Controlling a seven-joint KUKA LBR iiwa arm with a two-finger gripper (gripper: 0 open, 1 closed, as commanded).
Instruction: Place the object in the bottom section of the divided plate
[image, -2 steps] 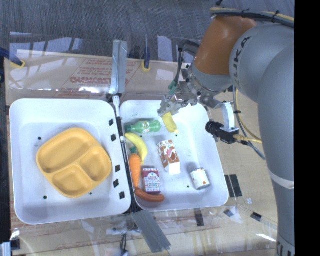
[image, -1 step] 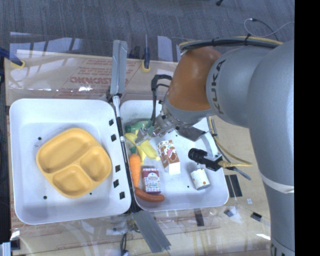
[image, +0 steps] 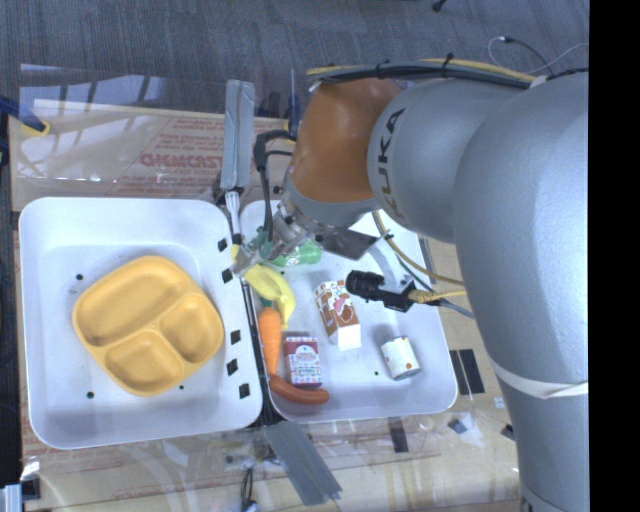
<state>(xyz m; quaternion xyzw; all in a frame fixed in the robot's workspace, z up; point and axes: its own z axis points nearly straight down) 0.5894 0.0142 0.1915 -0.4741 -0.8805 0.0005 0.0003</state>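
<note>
In the camera view, over the top left corner of the right bin (image: 430, 395), the arm (image: 470, 150) reaches down with its jaws (image: 272, 245) low above a banana (image: 272, 285); whether the jaws are open or closed, I cannot tell, as the wrist hides them; nothing shows plainly between them, so I call nothing held. The banana lies by the bin's left wall; just below it a carrot (image: 270, 340) lies lengthwise, and a sausage (image: 298, 393) sits at the carrot's lower end; a red packet (image: 303, 360) rests beside the carrot, a small carton (image: 338, 312) near the middle, a white cup (image: 400, 357) lower right. The yellow plate (image: 148, 322) sits in the left bin (image: 50, 420), well apart from all of these; its three sections hold nothing. I judge the step in hand to be the pick, with the banana as the likely object; the place is not yet begun. The next move calls for a firm closing on the banana without catching the carrot, then a lift clear of both bin walls and a carry left to the plate's bottom section.
</note>
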